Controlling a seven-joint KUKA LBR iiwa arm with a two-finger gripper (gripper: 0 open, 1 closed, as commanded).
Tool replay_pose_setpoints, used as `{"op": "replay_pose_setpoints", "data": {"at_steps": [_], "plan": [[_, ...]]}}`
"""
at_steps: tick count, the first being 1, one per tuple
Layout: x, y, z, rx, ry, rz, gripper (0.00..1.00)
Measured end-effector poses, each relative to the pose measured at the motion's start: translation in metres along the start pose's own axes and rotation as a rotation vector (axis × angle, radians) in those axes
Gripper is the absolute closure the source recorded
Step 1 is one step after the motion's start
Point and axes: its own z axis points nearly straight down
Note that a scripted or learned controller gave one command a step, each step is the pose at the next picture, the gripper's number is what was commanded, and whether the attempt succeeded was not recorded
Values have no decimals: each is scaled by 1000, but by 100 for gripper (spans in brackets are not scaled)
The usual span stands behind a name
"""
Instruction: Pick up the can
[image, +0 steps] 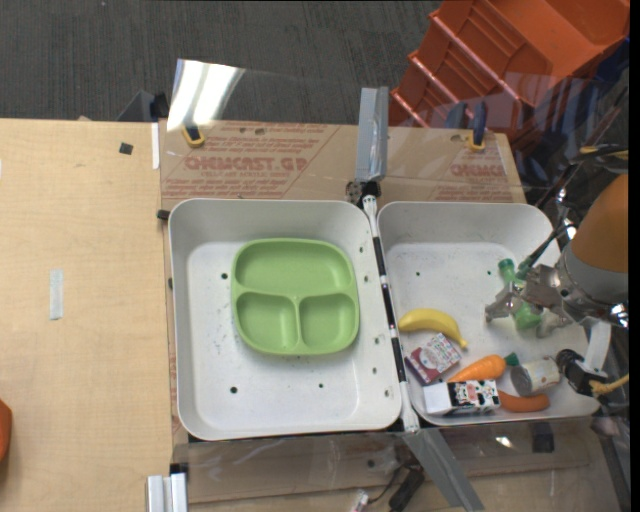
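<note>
The can (538, 376) looks like a small pale cylinder with a dark end, lying on its side near the front right corner of the right bin (450, 235). My gripper (512, 304) is low over the right side of that bin, a little behind and to the left of the can. A green object (526, 318) sits right at the gripper, and I cannot tell whether it is gripped. The grey arm with its orange band (610, 235) comes in from the right and hides the bin's right wall.
In the right bin lie a banana (430, 322), a red and white packet (434, 355), a carrot (477, 368), a small white carton (462, 397), an orange piece (524, 403) and a small green piece (507, 268). The left bin (200, 400) holds a green divided plate (296, 296).
</note>
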Motion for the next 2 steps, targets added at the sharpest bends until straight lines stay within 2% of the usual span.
{"op": "replay_pose_setpoints", "data": {"at_steps": [1,2], "plan": [[25,33,-1,-9,-13,51,0],[-1,-12,-2,-5,-7,-32,0]]}}
